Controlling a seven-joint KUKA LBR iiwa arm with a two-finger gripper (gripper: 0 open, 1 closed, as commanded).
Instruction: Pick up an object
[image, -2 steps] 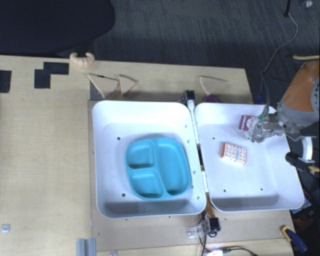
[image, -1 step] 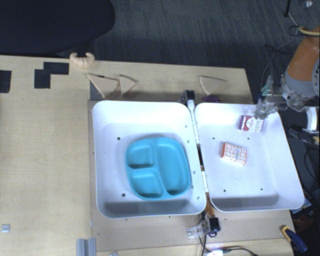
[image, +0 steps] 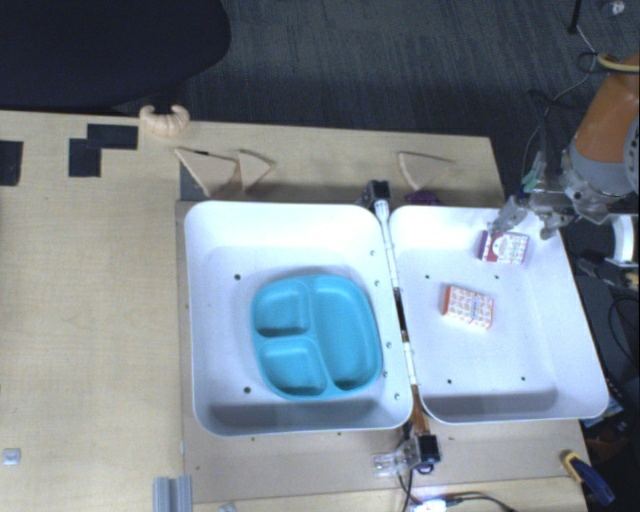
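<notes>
Fingers (image: 512, 222) above small patterned packet (image: 505, 247).

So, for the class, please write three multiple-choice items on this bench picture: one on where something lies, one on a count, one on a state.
1. Where does the blue tray lie?
A. in the left bin
B. in the right bin
C. on the bench outside the bins

2. How many small packets lie in the right bin?
A. none
B. two
C. five

3. How does the blue tray sit?
A. flat, open side up
B. upside down
C. propped on its edge against the bin wall

Answers:
1. A, as the tray fills the middle of the left bin.
2. B, as one packet lies near the bin's middle and another packet lies by the end effector.
3. A, as its three compartments face up.
</notes>
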